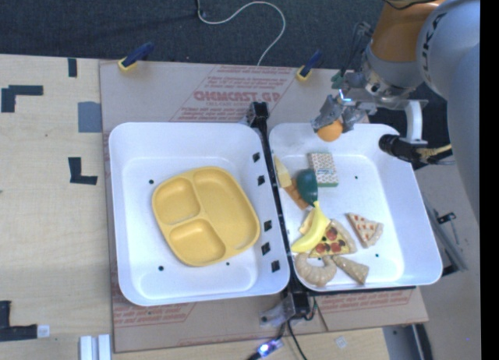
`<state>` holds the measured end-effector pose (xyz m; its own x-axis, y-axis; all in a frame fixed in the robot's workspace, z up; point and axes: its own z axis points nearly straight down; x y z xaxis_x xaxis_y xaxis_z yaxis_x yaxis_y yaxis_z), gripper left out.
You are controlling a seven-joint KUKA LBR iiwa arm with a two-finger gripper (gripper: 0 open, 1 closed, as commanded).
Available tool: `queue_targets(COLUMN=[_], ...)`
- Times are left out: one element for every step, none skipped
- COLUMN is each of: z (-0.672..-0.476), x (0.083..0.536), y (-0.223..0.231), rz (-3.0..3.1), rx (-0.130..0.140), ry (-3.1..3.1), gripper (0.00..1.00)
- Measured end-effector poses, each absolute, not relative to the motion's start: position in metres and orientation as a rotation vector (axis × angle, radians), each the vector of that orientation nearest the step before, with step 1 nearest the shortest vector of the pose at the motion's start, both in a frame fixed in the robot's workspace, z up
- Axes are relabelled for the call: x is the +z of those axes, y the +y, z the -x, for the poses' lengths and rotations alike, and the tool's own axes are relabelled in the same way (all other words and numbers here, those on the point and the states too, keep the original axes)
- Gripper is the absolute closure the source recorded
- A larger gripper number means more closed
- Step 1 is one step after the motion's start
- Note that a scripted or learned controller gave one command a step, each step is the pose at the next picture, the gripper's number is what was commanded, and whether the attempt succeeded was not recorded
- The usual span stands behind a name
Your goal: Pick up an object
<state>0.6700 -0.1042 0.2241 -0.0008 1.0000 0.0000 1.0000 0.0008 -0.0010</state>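
Gripper [334, 119] grips one orange ball [330, 130]; two white bins [125, 218], one yellow tray [205, 215]

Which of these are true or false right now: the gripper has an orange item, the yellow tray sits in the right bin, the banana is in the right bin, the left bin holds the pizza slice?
1. The gripper holds a small orange object between its fingers. True.
2. The yellow divided tray sits in the right bin. False: it lies in the left bin.
3. The banana is in the right bin. True.
4. The pizza slice lies in the left bin. False: it is in the right bin.
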Motion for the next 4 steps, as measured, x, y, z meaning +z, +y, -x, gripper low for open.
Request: queue_targets(z=[-0.668, -0.655, -0.651, -0.636], x=[0.215, 0.212, 0.208, 0.228], y=[-0.046, 0.000, 0.055, 0.090], rz=[2.213, 2.213, 2.211, 2.215], rx=[0.002, 0.002, 0.001, 0.000], ry=[-2.226, -2.225, -2.227, -2.226], gripper=[1.00, 1.00, 1.00, 1.00])
